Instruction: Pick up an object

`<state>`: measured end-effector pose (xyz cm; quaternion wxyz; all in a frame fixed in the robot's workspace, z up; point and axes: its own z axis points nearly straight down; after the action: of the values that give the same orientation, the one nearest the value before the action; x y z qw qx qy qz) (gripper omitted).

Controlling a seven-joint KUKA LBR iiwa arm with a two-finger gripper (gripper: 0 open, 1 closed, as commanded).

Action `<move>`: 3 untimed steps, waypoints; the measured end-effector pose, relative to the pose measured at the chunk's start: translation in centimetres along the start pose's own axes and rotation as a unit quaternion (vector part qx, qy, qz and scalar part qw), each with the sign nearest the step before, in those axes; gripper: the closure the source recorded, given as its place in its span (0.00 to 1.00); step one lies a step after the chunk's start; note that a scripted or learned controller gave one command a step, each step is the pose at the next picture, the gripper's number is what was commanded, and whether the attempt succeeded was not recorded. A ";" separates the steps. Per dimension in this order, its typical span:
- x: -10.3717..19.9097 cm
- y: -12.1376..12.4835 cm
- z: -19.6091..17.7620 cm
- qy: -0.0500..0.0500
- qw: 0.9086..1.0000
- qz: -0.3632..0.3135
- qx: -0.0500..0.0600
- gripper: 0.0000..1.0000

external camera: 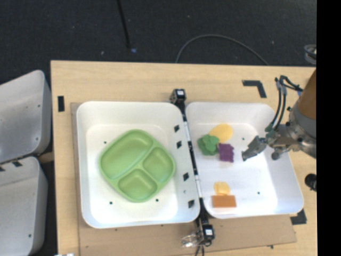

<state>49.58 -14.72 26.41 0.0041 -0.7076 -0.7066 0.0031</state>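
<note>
Purple toy (226, 152), at nine o'clock of gripper (252, 149) with jaw state untellable: best approached squarely, clear of green toy (208, 144).

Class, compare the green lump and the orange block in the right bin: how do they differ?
The green lump is rounded and bumpy; the orange block is flat-sided and rectangular. The green lump lies toward the bin's far end, touching a purple piece; the orange block lies near the front edge, below a small yellow piece. Both are small and lie in the right bin.
</note>
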 end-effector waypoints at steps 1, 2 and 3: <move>0.0 0.2 -0.6 -0.001 1.000 -0.002 -0.006 0.00; -0.1 0.4 3.7 -0.001 1.000 -0.001 -0.004 0.00; -0.1 1.4 9.4 -0.001 1.000 0.000 -0.004 0.00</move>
<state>50.84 -14.82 16.96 0.0007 -0.7076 -0.7066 0.0012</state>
